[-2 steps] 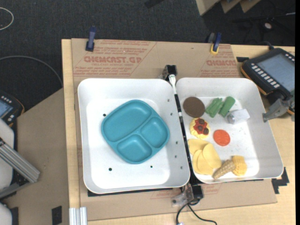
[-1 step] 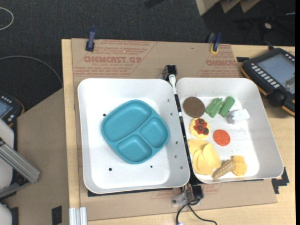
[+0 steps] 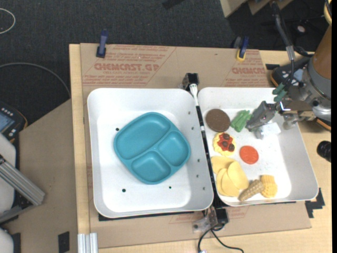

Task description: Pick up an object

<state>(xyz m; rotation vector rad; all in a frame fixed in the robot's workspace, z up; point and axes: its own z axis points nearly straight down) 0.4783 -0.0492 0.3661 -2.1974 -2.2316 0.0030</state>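
Over the right bin [image 3: 300,157] you see the pincer [image 3: 258,126] low near the back wall, its grey fingers angled down and left, just beside a green piece [image 3: 241,120]; you cannot tell whether they are apart or together, and nothing shows between them. Around it lie the other pickable things: a brown disc [image 3: 217,119], a yellow piece with red and dark spots [image 3: 224,143], an orange-red disc [image 3: 249,154], pale yellow slices [image 3: 229,175] and a corn cob [image 3: 259,187]. Your arm [image 3: 316,83] enters from the right, cut off by the frame. The left bin [image 3: 100,157] holds a blue divided plate [image 3: 151,147]. Both bins sit on a cardboard-covered table [image 3: 79,141], held by blue clamps [image 3: 102,42], with dark carpet [image 3: 42,20] behind.
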